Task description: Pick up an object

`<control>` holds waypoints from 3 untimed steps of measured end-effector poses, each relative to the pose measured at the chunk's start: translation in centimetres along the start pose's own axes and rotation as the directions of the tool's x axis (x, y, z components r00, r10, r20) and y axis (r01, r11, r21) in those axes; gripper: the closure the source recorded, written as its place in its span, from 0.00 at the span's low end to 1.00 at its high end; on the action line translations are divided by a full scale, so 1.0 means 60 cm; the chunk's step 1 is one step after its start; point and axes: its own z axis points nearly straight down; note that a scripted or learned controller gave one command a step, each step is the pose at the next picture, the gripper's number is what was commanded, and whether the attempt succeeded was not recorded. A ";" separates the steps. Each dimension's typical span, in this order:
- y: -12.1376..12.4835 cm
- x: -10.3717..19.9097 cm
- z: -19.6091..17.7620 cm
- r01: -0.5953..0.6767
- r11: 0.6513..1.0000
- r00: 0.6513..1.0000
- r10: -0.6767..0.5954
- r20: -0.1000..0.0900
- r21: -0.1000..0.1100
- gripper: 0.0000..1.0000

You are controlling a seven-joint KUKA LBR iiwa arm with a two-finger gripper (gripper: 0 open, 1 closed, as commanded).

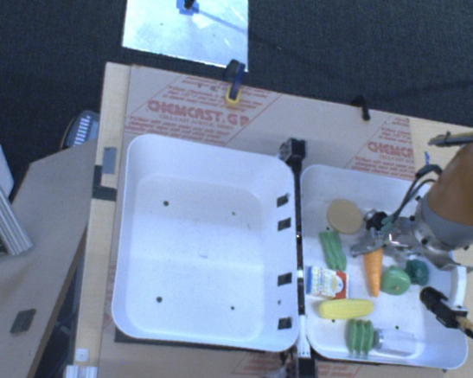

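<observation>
Where carrot [372, 271] lies, pincer [373, 235] low.

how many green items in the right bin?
4 that show: a long green piece near the divider, a green ball beside the carrot, a darker teal one just right, a ridged one at the front. The arm may hide more.

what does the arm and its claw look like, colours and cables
The arm is bulky and rounded, with a grey shell and a broad orange band above the wrist. Thin dark cables loop along its side. The claw is a small metallic, silvery-grey assembly with dark parts at the tip.
</observation>
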 end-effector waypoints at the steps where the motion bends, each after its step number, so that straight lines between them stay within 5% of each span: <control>1: 0.006 0.001 -0.029 0.003 1.000 1.000 -0.003 0.002 -0.010 1.00; 3: 0.095 0.220 -0.211 0.011 1.000 1.000 -0.011 0.000 -0.013 1.00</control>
